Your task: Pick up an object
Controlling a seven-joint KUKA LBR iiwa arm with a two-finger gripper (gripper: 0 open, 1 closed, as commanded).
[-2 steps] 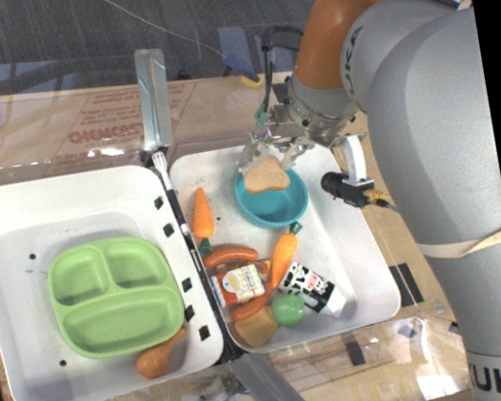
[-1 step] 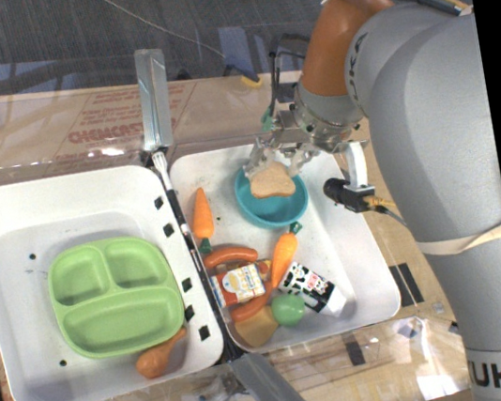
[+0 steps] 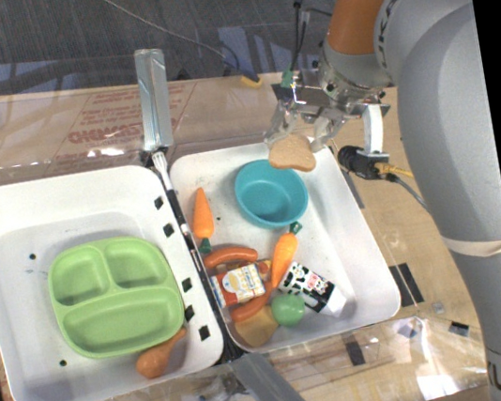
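Observation:
My gripper (image 3: 302, 141) hangs over the back edge of the right bin (image 3: 355, 253), shut on a tan slice of toy bread (image 3: 291, 155) that is lifted above the bin floor. Just below it sits a teal bowl (image 3: 271, 193). Further forward in the right bin lie two carrots (image 3: 200, 214) (image 3: 282, 257), a sausage (image 3: 229, 255), an orange packet (image 3: 241, 284), a green ball (image 3: 288, 309), a black-and-white cow-print carton (image 3: 309, 289) and a tan piece (image 3: 256, 328).
The left bin (image 3: 7, 226) holds a green divided plate (image 3: 114, 296) and a brown drumstick-like toy (image 3: 162, 355) at its front. A metal divider bar (image 3: 154, 97) runs between the bins. My arm fills the right side.

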